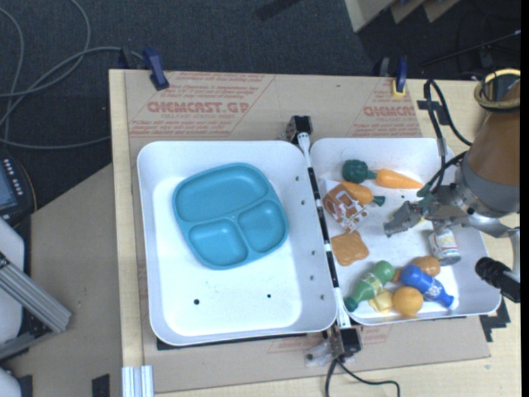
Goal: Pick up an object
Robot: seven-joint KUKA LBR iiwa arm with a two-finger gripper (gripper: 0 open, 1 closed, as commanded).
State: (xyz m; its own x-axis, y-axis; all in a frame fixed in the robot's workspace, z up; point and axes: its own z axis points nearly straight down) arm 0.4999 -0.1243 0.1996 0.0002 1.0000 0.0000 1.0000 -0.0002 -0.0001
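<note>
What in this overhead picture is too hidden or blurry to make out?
- Gripper: dark and small; whether it holds anything is unreadable.
- Small can: label too tiny to read; the arm partly covers it.
- Blue bottle: markings blurred.
- Arm: cut off by the right edge.

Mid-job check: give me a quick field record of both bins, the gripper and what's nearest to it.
left bin: holds a blue divided plate
right bin: holds a heap of toy food and small items
gripper: low over the right bin's middle, arm coming in from the right
nearest item: small can, beside the gripper, not between its fingers
other items: carrot at the far side; blue bottle and green bottle at the near side
grasp: none visible
</note>
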